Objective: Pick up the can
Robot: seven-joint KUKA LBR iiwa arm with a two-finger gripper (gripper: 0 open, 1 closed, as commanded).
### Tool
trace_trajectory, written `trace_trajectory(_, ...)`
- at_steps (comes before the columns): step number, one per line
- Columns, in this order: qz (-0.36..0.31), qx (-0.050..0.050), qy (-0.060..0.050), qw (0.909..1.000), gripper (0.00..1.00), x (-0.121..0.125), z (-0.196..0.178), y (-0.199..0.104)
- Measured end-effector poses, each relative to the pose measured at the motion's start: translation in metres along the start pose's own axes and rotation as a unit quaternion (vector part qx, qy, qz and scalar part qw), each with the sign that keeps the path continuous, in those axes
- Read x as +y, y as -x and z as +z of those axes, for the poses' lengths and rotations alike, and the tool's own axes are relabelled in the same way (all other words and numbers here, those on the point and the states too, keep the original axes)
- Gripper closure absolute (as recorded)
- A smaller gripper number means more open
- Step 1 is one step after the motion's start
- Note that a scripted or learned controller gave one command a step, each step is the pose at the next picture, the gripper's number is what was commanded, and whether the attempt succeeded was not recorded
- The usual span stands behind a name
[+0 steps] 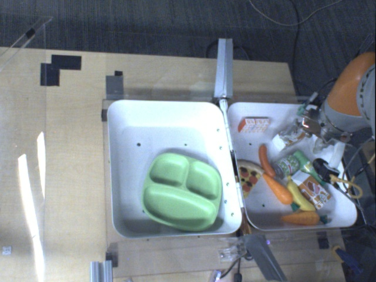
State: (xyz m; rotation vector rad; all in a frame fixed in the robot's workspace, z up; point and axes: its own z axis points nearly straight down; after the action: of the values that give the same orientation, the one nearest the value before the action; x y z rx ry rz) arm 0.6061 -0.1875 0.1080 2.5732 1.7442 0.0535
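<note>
Hand (317, 135) over right bin (254, 216), grip state unreadable from here. Can (289, 164) is wedged among carrots (276, 188) and packets; likely snags a neighbour or slips.

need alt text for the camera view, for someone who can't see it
A grey arm with an orange band reaches from the right over the right white bin, crowded with toy food: a green can, carrots, a banana, a pizza slice and small cartons. The left white bin holds a green divided tray.
</note>
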Motion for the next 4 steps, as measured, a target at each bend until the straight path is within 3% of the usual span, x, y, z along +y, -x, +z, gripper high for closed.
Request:
trace_trajectory(1,0.014,0.000,0.006,0.9999,0.00,-0.014,-0.002,0.007)
trace_trajectory(2,0.014,0.000,0.006,0.9999,0.00,-0.014,-0.002,0.007)
trace_trajectory(3,-0.012,-0.002,-0.001,0.9999,0.00,0.025,0.002,-0.028)
trace_trajectory(4,0.074,-0.006,-0.019,0.9970,0.00,-0.027,0.020,0.002)
